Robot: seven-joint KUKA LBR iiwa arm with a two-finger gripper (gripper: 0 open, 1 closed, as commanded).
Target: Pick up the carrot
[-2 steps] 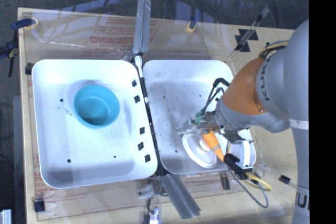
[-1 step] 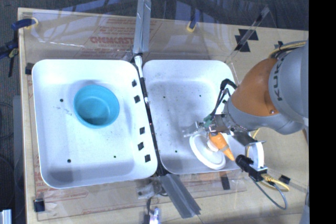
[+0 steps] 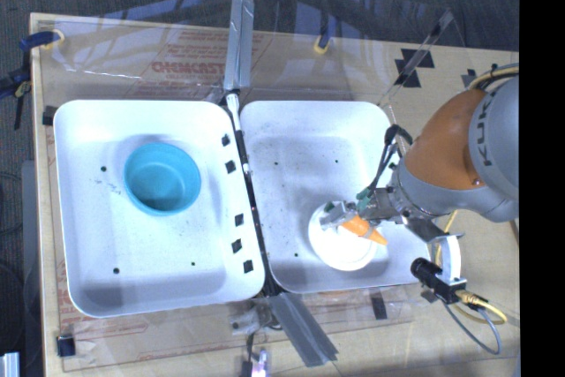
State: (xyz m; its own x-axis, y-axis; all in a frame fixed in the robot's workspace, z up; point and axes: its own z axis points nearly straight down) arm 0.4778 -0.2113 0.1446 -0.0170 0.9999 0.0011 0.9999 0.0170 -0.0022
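Note:
The carrot [image 3: 364,229], small and orange with a bit of green at its top, lies over the upper right edge of a white round dish [image 3: 340,250] in the right bin [image 3: 300,146]. My gripper [image 3: 338,213] reaches in from the right and is low over the dish, right at the carrot's upper left end. The wrist covers part of the carrot's top. Whether the carrot is gripped cannot be made out.
A blue bowl [image 3: 162,177] stands in the middle of the left bin [image 3: 88,269]. A divider with black clips [image 3: 240,199] runs between the bins. The arm's grey and orange body [image 3: 455,159] hangs over the right bin's right rim.

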